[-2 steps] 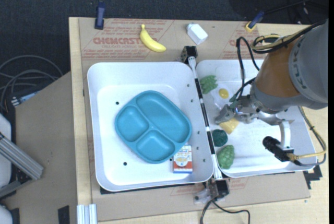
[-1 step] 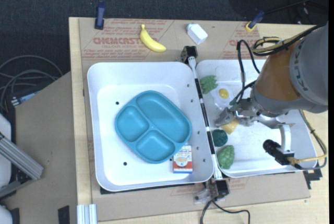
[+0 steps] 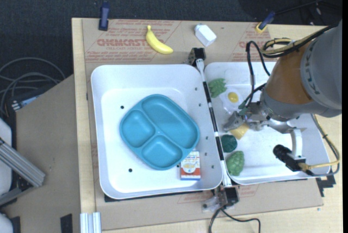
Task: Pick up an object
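In the right bin (image 3: pixel 272 172) my gripper (image 3: pixel 239 119) is low, at the bin's left side. A pale yellow object (image 3: pixel 238 131) lies directly beneath its tip, touching or nearly so. Close by are a dark teal round piece (image 3: pixel 228 143), a green leafy lump (image 3: pixel 235 163) at the front left corner, another green piece (image 3: pixel 217 87) at the back left, and a small yellow ball (image 3: pixel 233 98). The grey arm with its orange band (image 3: pixel 291 85) covers the bin's right half.
The left bin (image 3: pixel 109 118) holds a blue divided plate (image 3: pixel 158 131) and a small red and white carton (image 3: pixel 190 167). A banana (image 3: pixel 156 43) and a white block (image 3: pixel 205 35) lie on the cardboard behind the bins. A black cable (image 3: pixel 252 71) loops over the right bin.
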You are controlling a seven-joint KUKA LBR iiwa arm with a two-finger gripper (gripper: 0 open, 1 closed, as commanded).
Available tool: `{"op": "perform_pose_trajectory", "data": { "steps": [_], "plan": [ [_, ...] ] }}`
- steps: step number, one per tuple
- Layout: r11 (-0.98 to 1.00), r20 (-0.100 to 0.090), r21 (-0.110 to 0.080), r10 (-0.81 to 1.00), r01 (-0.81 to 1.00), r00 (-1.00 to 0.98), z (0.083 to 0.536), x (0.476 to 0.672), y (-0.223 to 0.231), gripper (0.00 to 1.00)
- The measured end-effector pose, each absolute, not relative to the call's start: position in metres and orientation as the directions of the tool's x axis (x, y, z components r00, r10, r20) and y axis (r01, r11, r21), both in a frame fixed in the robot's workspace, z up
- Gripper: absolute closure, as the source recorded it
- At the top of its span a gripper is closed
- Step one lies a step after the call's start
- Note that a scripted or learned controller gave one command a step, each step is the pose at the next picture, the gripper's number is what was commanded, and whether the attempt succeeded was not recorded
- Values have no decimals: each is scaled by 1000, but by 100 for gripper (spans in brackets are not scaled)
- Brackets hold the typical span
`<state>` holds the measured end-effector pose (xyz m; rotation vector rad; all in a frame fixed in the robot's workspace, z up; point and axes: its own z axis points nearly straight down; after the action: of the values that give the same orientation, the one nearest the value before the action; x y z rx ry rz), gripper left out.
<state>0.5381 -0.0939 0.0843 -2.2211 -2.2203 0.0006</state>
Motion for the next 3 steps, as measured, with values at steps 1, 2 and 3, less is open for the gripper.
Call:
{"op": "perform_pose_trajectory", "data": {
  "steps": [1, 2, 3],
  "plan": [
    [-1, 0, 0, 1000, 1000, 1, 84, 539, -92, 0],
    [0, 1, -2, 1000, 1000, 0, 84, 532, -92, 0],
    [-1, -1, 1, 1000, 1000, 1, 84, 535, -106, 0]
  ]
}}
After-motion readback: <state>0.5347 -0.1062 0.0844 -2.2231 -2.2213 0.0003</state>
